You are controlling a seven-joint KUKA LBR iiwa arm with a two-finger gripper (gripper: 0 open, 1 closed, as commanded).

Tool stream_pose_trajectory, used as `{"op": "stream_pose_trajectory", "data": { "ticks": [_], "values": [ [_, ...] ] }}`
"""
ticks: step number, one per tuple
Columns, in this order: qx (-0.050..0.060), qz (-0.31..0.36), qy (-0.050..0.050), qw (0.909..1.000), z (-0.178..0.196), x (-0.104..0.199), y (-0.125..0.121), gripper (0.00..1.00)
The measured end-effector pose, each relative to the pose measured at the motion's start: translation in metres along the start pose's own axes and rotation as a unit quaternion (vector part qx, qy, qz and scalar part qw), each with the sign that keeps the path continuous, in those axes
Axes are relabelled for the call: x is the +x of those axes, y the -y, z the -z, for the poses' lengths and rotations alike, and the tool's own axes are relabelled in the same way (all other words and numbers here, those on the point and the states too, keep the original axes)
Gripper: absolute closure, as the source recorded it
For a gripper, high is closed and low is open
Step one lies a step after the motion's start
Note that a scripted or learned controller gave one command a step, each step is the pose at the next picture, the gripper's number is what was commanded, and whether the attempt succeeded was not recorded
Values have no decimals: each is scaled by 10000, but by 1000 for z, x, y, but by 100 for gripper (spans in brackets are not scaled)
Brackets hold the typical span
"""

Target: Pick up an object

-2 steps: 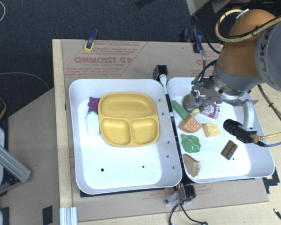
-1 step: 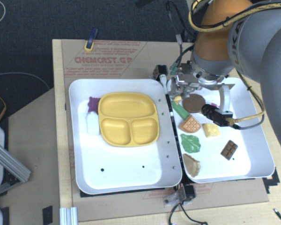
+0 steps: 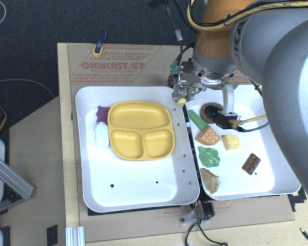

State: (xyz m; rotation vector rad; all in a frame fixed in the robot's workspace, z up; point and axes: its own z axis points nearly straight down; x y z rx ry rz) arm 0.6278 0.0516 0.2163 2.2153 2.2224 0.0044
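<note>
From the overhead camera view, two shallow white plastic bins are seen side by side on a brown cardboard sheet [image 3: 128, 60] printed with red lettering. The left bin [image 3: 92, 178] is occupied by a yellow three-compartment plastic tray [image 3: 141, 129], at whose left edge a small purple block [image 3: 102, 113] and a small white bottle-like piece [image 3: 101, 135] are lodged, touching it. In the right bin [image 3: 277, 183] a scatter of toy food is laid out: a green elongated piece [image 3: 197, 120] near the dividing rims, a brown waffle-patterned wedge [image 3: 209, 136] just below it, a pale yellow cheese-like chunk [image 3: 231, 142] beside the wedge, a green leafy piece [image 3: 209, 157] lower down, a tan lumpy piece [image 3: 210, 178] near the bin's front edge, a dark brown chocolate-bar square [image 3: 251, 163] set well apart to the right, and a dark round item [image 3: 212, 111] partly hidden behind a black fitting [image 3: 227, 120]. The grey arm with its orange band [image 3: 228, 19] is seen entering from the right, and the two-finger gripper [image 3: 181, 97] is positioned over the far end of the rims where the two bins meet, above the green elongated piece. Whether the gripper is apart or together cannot be told, since its tip is small and cluttered with cabling. A blue and yellow clip [image 3: 99, 44] is placed at the far edge of the cardboard.
</note>
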Motion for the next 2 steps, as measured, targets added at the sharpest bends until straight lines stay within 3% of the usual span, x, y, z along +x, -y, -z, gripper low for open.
{"op": "stream_pose_trajectory", "data": {
  "ticks": [1,2],
  "values": [
    [36,-21,-1,10000,0,-9,9,100],
    [0,-9,-2,10000,19,-3,4,100]
  ]
}}
